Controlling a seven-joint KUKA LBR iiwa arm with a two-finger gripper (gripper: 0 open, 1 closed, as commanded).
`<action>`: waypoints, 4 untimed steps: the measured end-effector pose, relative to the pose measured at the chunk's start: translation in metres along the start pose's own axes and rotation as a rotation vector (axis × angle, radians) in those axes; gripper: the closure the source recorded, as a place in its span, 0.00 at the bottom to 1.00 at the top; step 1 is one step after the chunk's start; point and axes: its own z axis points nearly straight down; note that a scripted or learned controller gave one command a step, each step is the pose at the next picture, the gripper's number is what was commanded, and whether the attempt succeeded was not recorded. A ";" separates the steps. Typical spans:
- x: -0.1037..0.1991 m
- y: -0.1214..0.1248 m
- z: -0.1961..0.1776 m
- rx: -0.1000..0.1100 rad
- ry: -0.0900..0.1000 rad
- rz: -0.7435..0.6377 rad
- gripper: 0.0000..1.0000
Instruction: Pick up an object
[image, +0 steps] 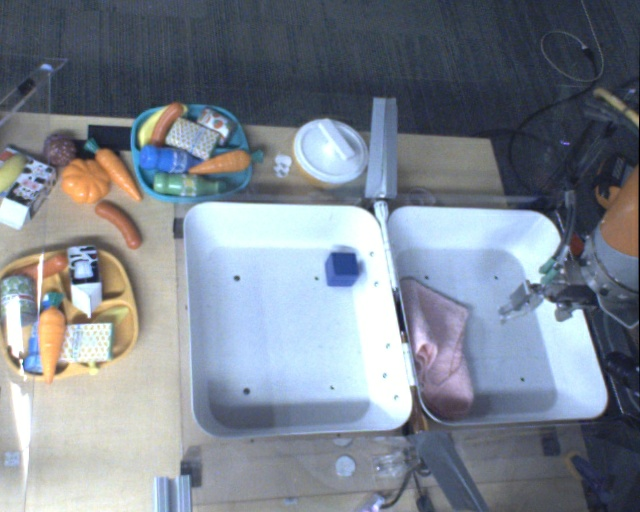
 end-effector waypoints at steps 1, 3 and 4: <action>0.049 0.041 0.126 -0.006 -0.001 -0.047 0.00; 0.063 0.104 0.118 -0.020 -0.001 -0.025 1.00; 0.082 0.086 -0.048 -0.004 -0.001 -0.309 1.00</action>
